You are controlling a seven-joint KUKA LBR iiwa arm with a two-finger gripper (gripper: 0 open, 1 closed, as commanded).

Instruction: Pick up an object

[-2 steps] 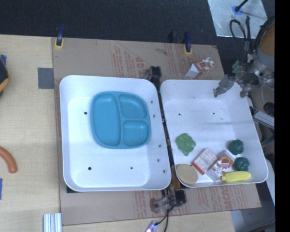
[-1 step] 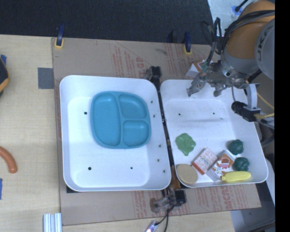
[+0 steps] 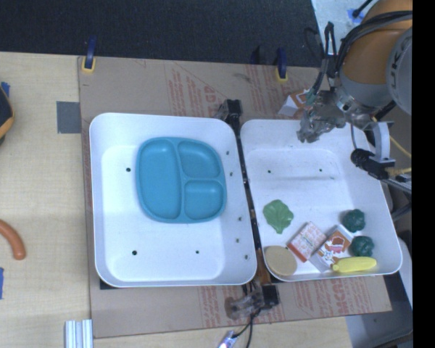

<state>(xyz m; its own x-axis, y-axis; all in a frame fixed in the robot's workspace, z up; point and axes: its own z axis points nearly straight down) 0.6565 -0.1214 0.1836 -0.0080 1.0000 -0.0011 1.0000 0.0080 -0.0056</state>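
We see the gripper [image 3: 313,132] over the right bin's [image 3: 290,172] far edge; whether it is wide or narrow we cannot tell. The objects lie well apart at the near end: green lump [image 3: 278,215], two small boxes [image 3: 317,243] (print unreadable), yellow piece [image 3: 355,265]. A blue divided plate [image 3: 180,179] fills the left bin [image 3: 109,194].

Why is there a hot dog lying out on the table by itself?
That sausage does look out of place: it lies on the bare bench, left of the bins, while the other small toys sit in the right bin. Why, the picture cannot tell.
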